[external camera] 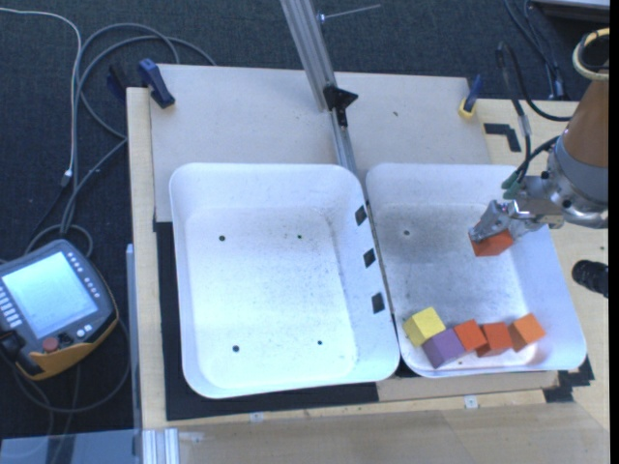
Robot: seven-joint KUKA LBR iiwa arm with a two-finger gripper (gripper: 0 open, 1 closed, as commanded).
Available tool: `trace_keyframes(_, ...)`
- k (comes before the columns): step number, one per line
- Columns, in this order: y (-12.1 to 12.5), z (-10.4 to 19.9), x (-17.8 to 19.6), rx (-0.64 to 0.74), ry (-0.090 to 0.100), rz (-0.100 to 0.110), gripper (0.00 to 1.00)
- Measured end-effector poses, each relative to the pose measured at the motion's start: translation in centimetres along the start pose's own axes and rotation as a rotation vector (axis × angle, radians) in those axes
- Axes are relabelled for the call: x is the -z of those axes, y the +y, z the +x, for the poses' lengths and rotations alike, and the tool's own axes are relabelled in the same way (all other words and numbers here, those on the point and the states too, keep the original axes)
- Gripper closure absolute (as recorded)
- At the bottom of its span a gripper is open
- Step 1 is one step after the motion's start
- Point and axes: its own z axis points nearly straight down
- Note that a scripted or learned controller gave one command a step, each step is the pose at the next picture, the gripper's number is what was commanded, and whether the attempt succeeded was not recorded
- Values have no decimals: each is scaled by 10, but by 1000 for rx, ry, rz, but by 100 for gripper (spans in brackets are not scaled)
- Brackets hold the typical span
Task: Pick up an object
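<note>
Two white bins sit side by side on the bench: the left bin [266, 278] and the right bin [426, 259]. From the right edge the arm [585, 153] reaches in over the right bin, and its gripper [495, 228] hangs above the bin's upper right part. An orange block [494, 244] sits between the grey fingers [484, 228], clenched there and raised off the bin floor, well apart from the other blocks. Five more lie in a row along the right bin's near wall: a yellow block [424, 324], a purple block [444, 346] touching it, then three orange ones, the first [471, 335] just beside the purple, the second [497, 338] next to it, and the third [528, 330] nearest the right rim. A metal post [311, 42] slants up from between the bins' far ends. Left of the bench, a pendant [48, 303] with a lit screen rests on the dark floor.
</note>
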Motion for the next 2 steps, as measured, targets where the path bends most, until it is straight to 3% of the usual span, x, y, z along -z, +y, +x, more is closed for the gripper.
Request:
trace_keyframes(1,25,83,-17,8,3,5,100)
trace_keyframes(2,6,158,-49,7,3,12,100)
